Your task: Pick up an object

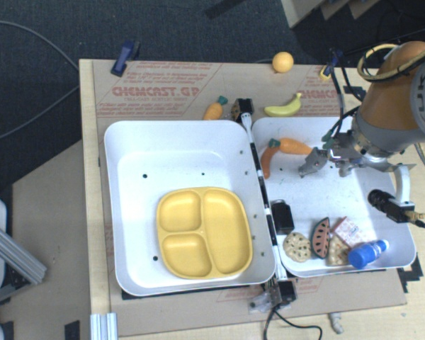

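Orange carrot (295,146) lies just upper-left of the end effector (316,163), long axis left-right; its state, I cannot tell.

view: we look down from one fixed camera above the bench, at a slant | range: we sit far enough back to take in both shallow white plastic bins (120,190) | tool: the grey two-finger gripper (313,166) enters from our right

The hand (313,164) hangs in the right bin (382,261), just beside a carrot (295,146) near its far edge; a yellow tray (202,231) fills the left bin (127,190).
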